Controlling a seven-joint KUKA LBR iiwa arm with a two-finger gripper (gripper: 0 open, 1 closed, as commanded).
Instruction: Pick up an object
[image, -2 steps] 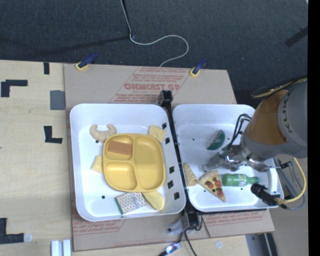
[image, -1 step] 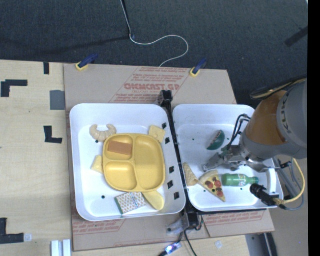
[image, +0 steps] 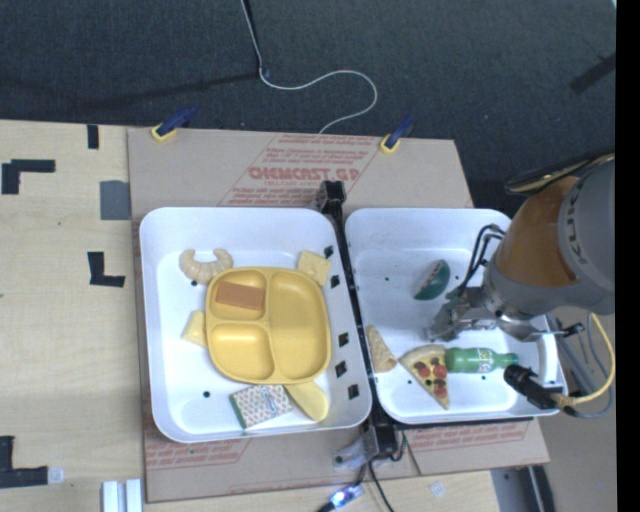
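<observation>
The claw (image: 447, 325) hangs low in the right bin (image: 400, 235); whether it is spread or pressed together cannot be told. Just below it, long axis crosswise, lies a green bottle (image: 478, 360) beside a pizza slice (image: 429, 372). Above sits a green wedge (image: 433, 281). The left bin (image: 165, 235) holds a yellow divided tray (image: 270, 325).

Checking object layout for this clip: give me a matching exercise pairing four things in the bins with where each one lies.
Things:
1. yellow divided tray
2. pizza slice
3. green bottle
4. checkered packet

Places:
A. right bin, lying on its side next to the pizza slice
B. left bin, near the front edge
C. middle of the left bin
D. right bin, near the front edge, left of the bottle

Pairs: 1-C, 2-D, 3-A, 4-B
</observation>
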